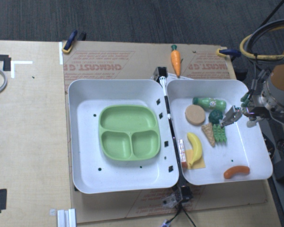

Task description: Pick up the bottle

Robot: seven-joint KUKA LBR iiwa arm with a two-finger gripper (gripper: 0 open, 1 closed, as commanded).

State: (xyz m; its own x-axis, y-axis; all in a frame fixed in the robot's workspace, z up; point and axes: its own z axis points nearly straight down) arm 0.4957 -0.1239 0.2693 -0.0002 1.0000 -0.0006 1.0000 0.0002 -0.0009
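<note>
The bottle (209, 103) is green with a white label and lies on its side near the back of the right bin (255, 148). My gripper (240, 119) hangs over the right part of that bin, to the right of the bottle and slightly nearer the front. Its fingers are spread open with nothing between them. The left fingertip (228, 118) sits close to a dark green toy (216, 116) just in front of the bottle.
The right bin also holds a tan round cookie (195, 114), a cone (208, 134), a green ridged piece (220, 134), a banana (195, 148) and a sausage (236, 172). A green divided plate (130, 132) lies in the left bin (80, 126). A carrot (175, 60) lies behind the bins.
</note>
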